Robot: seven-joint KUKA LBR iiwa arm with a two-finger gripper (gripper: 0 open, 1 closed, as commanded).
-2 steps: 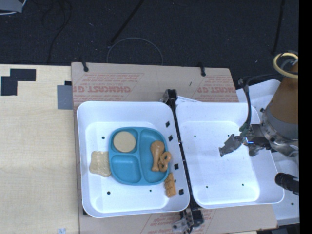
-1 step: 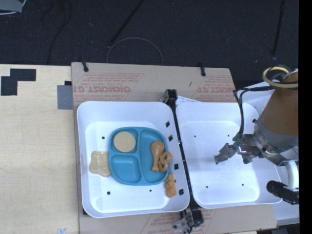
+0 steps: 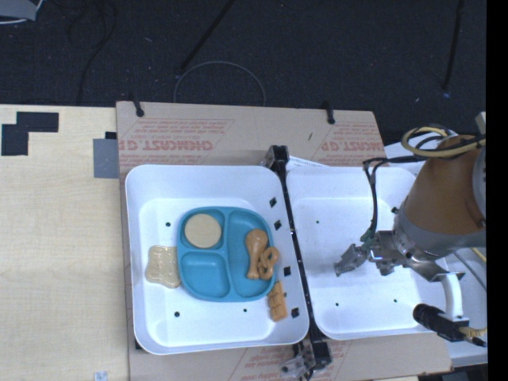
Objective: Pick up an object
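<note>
Blue plastic marks the tray (image 3: 208, 280), a three-part dish lying in the left bin (image 3: 151, 332). Its far-left compartment holds a round tan patty (image 3: 202, 230). Its right compartment holds a brown pretzel-like piece (image 3: 260, 254), long and knotted at the near end. The near-left compartment shows bare blue. Just left of the tray, touching its rim, a pale cracker (image 3: 163, 266) lies on the bin floor. At the tray's near-right corner, a small orange-brown stick (image 3: 276, 302) lies on the bin floor beside the divider between the bins.

The right bin (image 3: 341, 205) sits edge to edge with the left one. The arm (image 3: 444, 193) comes in from the right, its orange band over the bin's right side. The end effector (image 3: 349, 259) is low over the middle of the right bin, pointing left, well apart from the tray and the food pieces. Whether its fingers are apart or together I cannot tell; nothing shows between them.

Both bins rest on printed cardboard (image 3: 246, 133) on the light wooden counter (image 3: 55, 244).
</note>
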